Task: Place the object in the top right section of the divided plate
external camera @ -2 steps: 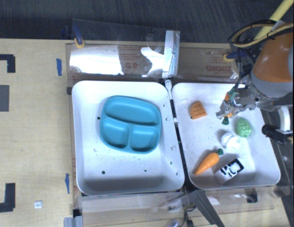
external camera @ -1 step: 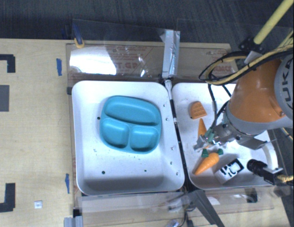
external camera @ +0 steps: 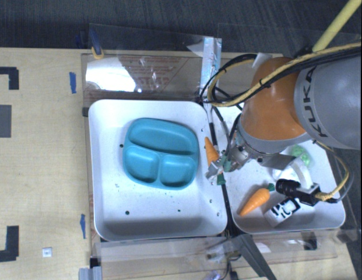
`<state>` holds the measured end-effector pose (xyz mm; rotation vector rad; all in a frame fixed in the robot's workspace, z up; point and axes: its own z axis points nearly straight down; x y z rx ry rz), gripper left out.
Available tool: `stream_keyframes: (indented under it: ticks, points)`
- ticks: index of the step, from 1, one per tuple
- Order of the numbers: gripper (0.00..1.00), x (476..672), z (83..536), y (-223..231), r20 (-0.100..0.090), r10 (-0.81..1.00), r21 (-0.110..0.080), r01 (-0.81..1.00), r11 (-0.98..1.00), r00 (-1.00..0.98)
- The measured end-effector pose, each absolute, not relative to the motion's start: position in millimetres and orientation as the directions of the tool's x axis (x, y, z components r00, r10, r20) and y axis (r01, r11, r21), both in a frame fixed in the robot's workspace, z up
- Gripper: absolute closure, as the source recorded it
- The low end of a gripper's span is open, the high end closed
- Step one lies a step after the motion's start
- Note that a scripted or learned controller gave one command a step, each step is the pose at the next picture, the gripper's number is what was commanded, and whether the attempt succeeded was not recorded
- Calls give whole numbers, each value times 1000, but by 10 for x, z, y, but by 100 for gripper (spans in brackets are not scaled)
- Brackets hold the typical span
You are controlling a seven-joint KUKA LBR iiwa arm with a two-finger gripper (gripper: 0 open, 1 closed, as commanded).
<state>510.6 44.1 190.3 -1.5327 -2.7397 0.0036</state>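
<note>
Nearest the front edge of the bench, two shallow white bins stand side by side: the left bin and the right bin.

1. Right bin, front: one whole toy carrot lies on the floor of the bin, tilted, well apart from the plate.
2. Middle, on the wall shared by the bins: the gripper hangs low over the divider. Whether it is spread or pressed together cannot be told from where I stand, since the wrist hides it.
3. Just beyond the gripper: a second orange piece sits at the right rim of the left bin. It is just beside the gripper, but I cannot tell if it is gripped or only resting on the rim. Judged from the task, this is the object to be placed.
4. Left bin, centre: one blue divided plate with three sections, one long and two small. Nothing lies in any of them.
5. Right bin, further back: one green item, partly hidden under the grey and orange arm.

Progress: the placing is not yet done. The object is near the plate's right side but outside it. What remains is the carry over the plate and the release into the top right section.

Count: two bins, one plate, two orange items, one green item.
</note>
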Motion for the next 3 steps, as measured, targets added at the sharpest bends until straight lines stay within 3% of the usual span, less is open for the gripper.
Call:
stream_keyframes:
  ticks: [1, 2, 3]
  points:
    - [100, 5188, 2441, 1209, 0, 681, 0, 681, 732, -732]
    - [100, 5036, 2710, 1406, 0, 627, 0, 627, 779, -779]
    - [100, 5788, 2600, 2031, 2, 528, -1, 528, 849, -849]
